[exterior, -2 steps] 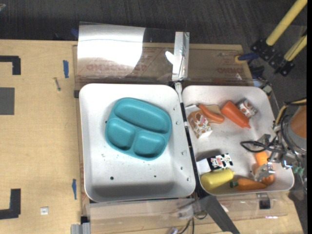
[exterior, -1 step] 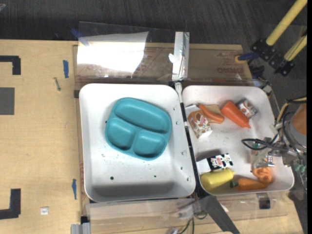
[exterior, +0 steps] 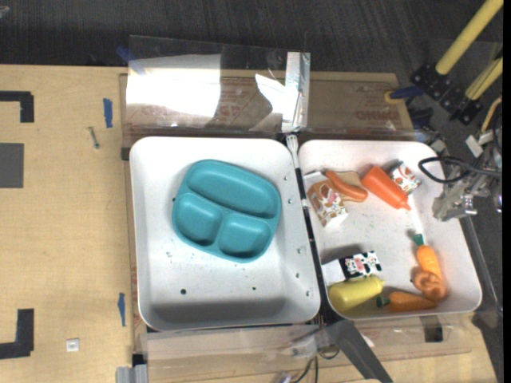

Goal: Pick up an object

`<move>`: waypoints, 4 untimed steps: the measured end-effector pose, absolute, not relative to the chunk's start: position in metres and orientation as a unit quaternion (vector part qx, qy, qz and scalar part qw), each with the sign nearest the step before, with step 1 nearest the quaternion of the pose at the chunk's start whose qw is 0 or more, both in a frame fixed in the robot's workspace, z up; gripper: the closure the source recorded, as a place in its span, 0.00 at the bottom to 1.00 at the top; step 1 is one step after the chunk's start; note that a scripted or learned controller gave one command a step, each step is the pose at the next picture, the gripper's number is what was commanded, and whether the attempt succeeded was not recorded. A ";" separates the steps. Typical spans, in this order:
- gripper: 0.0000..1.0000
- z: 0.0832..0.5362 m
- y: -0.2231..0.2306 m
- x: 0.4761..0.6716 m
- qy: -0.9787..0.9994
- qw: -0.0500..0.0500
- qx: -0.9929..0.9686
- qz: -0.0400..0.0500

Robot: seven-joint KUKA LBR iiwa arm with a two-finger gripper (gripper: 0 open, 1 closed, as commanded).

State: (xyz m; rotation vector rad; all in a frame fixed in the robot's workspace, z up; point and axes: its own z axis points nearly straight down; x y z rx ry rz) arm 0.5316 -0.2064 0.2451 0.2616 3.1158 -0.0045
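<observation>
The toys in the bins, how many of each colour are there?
Teal: 1, the divided plate
Orange: 4, by the far wall, the hot dog, two carrots
Yellow: 1
Black-and-white: 1
Red-and-white: 1
Total: 8

At the right edge, the gripper [exterior: 457,202] shows as a small cluster of pale grey metal parts with dull silver faces. Thin black cables [exterior: 437,168] loop beside it, and a white connector piece sits just above.
</observation>
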 end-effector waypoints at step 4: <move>1.00 0.101 -0.224 0.487 0.995 0.012 0.097 -0.003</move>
